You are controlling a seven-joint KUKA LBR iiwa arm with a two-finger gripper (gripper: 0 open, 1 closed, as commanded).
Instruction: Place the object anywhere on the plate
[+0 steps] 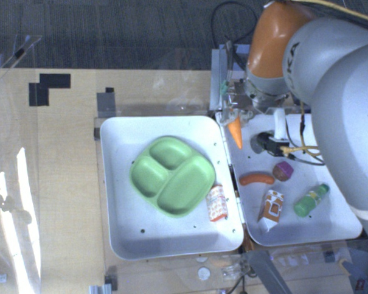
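A green three-compartment plate [172,175] lies in the middle of the left bin [124,237]. My gripper [233,118] is at the far left corner of the right bin [334,231], just right of the wall between the bins. It is shut on the wide end of an orange carrot [234,134], whose tip points toward the bin's front. The carrot is to the right of the plate and further back, with the bin wall between them.
A small red-and-white can [217,203] lies by the plate's front right edge. The right bin holds a sausage [256,178], a purple ball [283,170], a green bottle [310,200] and a brown-and-white carton [270,208]. The arm covers the bin's right side.
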